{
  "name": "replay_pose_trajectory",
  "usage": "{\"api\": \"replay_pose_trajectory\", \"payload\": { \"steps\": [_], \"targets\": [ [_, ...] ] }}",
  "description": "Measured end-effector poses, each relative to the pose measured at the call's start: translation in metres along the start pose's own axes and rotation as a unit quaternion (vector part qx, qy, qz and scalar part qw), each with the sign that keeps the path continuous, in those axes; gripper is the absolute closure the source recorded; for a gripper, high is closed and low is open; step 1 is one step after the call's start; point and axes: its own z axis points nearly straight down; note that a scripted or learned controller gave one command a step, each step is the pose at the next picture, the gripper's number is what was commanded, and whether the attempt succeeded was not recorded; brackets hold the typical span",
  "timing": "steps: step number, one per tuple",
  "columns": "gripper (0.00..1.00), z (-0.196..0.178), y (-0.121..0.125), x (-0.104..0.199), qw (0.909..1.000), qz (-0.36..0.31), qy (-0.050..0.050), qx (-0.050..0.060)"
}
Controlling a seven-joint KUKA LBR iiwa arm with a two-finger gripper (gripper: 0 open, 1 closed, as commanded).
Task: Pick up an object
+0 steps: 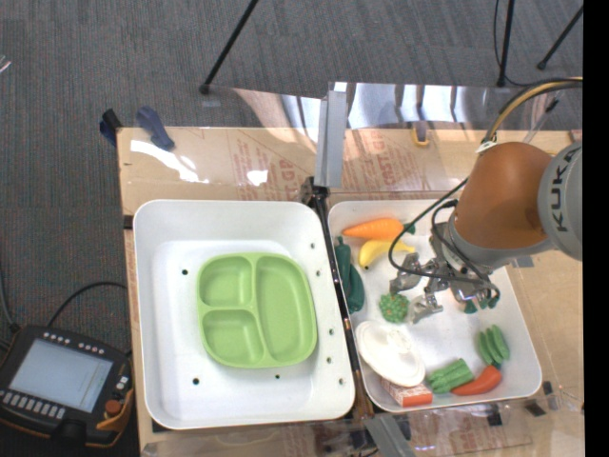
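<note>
Bench, two white bins: right bin (529, 350), frame lower right, holds toy broccoli (394, 307) just left of gripper (430, 305), claw state indiscernible; advise centring directly above broccoli before descending

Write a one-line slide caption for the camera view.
Robot hand hovers over toy food in the right bin, near the broccoli; a green plate sits in the left bin.

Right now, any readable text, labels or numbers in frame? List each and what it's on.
"KU": first letters of a word on the grey arm, cut off at the frame edge.
Red printing on the clear sheet over the bench: reversed and glared, not reliably readable.
Pendant screen: too small and blurred to read.
Green divided plate and white bins: no text.
</note>
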Motion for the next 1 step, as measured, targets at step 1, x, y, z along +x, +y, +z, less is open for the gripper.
{"api": "replay_pose_trajectory", "payload": {
  "steps": [1],
  "targets": [
    [1.0, 0.0013, -0.0468, -0.0544, 0.9946, 0.104, 0.001, 0.0]
  ]
}}
